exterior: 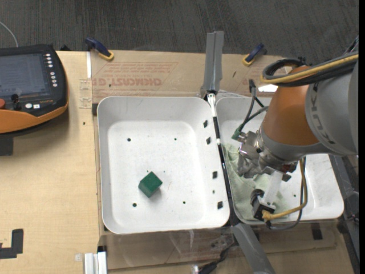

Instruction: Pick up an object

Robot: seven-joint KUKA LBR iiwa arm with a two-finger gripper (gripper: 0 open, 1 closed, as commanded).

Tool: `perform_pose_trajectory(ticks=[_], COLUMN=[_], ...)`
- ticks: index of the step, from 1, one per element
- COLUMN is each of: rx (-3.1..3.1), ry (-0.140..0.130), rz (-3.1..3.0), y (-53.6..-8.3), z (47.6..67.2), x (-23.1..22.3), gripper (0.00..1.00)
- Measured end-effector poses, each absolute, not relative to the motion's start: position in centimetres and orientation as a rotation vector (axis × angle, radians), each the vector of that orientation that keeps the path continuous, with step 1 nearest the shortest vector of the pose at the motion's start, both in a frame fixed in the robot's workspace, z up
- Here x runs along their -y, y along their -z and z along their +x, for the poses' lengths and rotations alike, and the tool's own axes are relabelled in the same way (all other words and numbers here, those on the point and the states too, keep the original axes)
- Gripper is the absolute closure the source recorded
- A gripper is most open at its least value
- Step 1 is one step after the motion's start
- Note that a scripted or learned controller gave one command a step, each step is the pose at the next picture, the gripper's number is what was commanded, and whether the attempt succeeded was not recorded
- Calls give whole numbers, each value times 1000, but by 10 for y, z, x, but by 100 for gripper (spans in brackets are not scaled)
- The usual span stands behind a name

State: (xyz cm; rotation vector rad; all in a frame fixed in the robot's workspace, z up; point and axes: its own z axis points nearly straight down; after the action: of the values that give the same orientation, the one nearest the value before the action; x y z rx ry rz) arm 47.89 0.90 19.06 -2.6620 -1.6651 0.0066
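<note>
2 white bins seated side by side on bench. Green block (150, 184) is found alone in left bin (114, 210), tilted, well clear of walls, so easily approached from above. Arm is lowered over right bin (328, 207), above pale greenish cloth-like item (239, 201). Gripper (251, 164) is masked by wrist; jaw state cannot be told, nothing seen held.

Robotics lab: teach pendant (25, 87), clamped bench (51, 198).

One fixed camera above the bench (51, 210), slanting down on both bins (114, 153).
</note>
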Motion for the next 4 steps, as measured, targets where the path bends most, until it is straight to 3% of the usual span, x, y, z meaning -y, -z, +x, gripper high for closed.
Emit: perform_pose_trajectory(ticks=[2,3,4], rx=[1192,820,409], ry=[-7,-5,-9], rz=[-2906,-3033,-3117], y=[-191,-191,-190], z=[477,477,477], x=[-66,-29,-67], gripper=[100,100,100])
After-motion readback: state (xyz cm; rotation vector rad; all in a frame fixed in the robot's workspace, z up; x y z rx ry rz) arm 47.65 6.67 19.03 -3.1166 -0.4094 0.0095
